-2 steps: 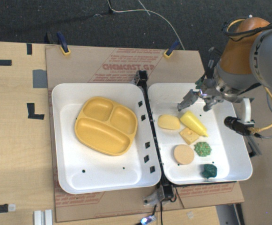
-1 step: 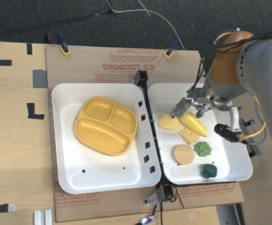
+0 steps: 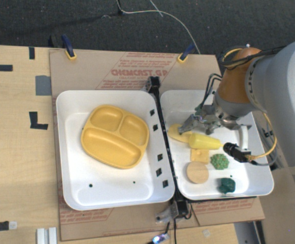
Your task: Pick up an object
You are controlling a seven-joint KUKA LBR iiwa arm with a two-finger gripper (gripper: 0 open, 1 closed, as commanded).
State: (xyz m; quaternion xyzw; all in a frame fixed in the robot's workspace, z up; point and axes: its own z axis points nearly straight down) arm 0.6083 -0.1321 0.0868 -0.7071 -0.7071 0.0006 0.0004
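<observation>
Nearest the lens, along the near edge of the right bin [image 3: 259, 189], lie three small pieces: a dark green lump [image 3: 227, 185] at the right, a tan disc [image 3: 197, 173] to its left, and a lighter green knobbly piece, broccoli-like [image 3: 219, 161], just beyond them. A pale yellow wedge, cheese by the look [image 3: 199, 155], touches the disc's far side. Beyond that lies a yellow corn cob [image 3: 204, 141], long axis left to right, with a paler yellow piece [image 3: 174, 132] poking out at its left end. The arm [image 3: 249, 88] comes in from the right, orange band above the wrist, and the pincer [image 3: 200, 122] sits low over the cob's far side, close to or touching it. Metal parts crowd the tip and I cannot tell whether the pincer is spread or closed, nor whether anything sits in it. Left bin [image 3: 68, 151] holds a yellow divided plate [image 3: 116, 135], well apart from the arm. Both bins rest on a cardboard sheet over the wooden surface [image 3: 15, 151]. Likely target, judging by position: the cob. Risks: it is round and smooth, so an off-centre grip could roll it toward the near pieces or squirt it out sideways. The pale piece at its left end sits tight against it and could be nudged or caught alongside.
</observation>
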